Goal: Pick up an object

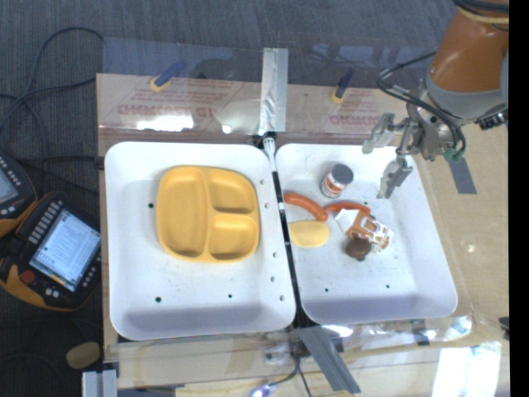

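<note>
Over the far right corner of the right bin [430, 255], the pincer [395, 151] is hanging at the end of the grey arm [467, 52] with its orange band, which is reaching in from the right. Its two fingers are standing spread apart, one pointing toward the bin's back rim and the other angling down toward the bin floor, and nothing is sitting between them. Below and left of the pincer, a small can [336, 179] with a silver top and a reddish label is standing upright near the back of the right bin. Just in front of the can, an orange hot dog [304, 206] is lying at a slant, and beside it a red curved piece [345, 209] is resting with one end near the hot dog's right end. A pale yellow round piece [309, 235] is lying just in front of the hot dog, close to the wall shared with the left bin. To its right, a brown, white and orange toy [365, 238] is lying near the middle of the bin, close to the red curved piece; what it is cannot be told. A yellow divided tray [208, 213] with three compartments is sitting in the middle of the left bin [132, 296]. Both bins are resting side by side on the worktop [479, 246], and a handheld control pendant [50, 246] with a lit screen is lying on the floor to the left.
</note>
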{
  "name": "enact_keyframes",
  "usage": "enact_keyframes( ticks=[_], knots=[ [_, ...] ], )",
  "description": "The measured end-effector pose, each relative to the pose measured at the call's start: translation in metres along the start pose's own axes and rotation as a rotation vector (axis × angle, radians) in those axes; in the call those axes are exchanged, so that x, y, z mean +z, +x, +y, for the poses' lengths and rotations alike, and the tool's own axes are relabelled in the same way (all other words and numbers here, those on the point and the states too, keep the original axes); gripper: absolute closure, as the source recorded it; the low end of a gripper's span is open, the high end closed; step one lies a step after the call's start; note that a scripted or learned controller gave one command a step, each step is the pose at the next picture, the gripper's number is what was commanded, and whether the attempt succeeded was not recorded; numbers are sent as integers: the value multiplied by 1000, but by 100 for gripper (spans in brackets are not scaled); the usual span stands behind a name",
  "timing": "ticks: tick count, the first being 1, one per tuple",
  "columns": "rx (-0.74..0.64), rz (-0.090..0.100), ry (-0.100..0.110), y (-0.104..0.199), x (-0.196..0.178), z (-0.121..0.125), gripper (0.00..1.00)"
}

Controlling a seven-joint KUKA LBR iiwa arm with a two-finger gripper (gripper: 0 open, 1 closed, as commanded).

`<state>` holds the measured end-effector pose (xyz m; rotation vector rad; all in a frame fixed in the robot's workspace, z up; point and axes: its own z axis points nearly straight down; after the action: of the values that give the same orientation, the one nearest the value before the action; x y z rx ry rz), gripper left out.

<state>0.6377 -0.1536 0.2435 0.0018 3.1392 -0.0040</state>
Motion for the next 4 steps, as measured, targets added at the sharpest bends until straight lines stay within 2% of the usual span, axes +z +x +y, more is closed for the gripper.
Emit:
enact_keyframes(
  ticks=[1,2,3,4],
  knots=[
    [329,-25,0,9,121,-29,0],
    [306,-30,1,-27,132,-63,0],
    [573,-10,-3,17,154,-9,0],
    [566,-9,1,-9,155,-56,0]
  ],
)
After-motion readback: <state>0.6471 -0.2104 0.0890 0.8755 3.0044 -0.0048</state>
